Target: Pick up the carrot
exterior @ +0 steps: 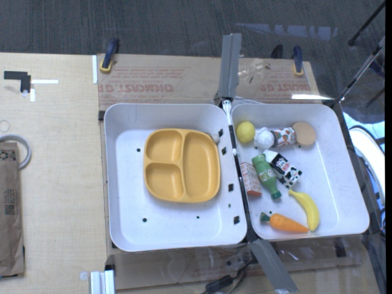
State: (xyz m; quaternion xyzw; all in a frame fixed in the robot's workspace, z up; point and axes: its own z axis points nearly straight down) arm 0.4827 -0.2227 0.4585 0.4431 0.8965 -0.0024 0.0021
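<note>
Nothing is yet done: the carrot is left lying at the near edge of the right bin, just beside the banana, and the gripper's state cannot be told.

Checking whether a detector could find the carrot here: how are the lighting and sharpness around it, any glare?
In the camera view, light is even and soft; the carrot reads clearly orange against the white right bin, beside the banana, with faint shadow. Focus is mildly soft overall. Bright glare sits at the right, past the bin's rim, off the carrot.
</note>
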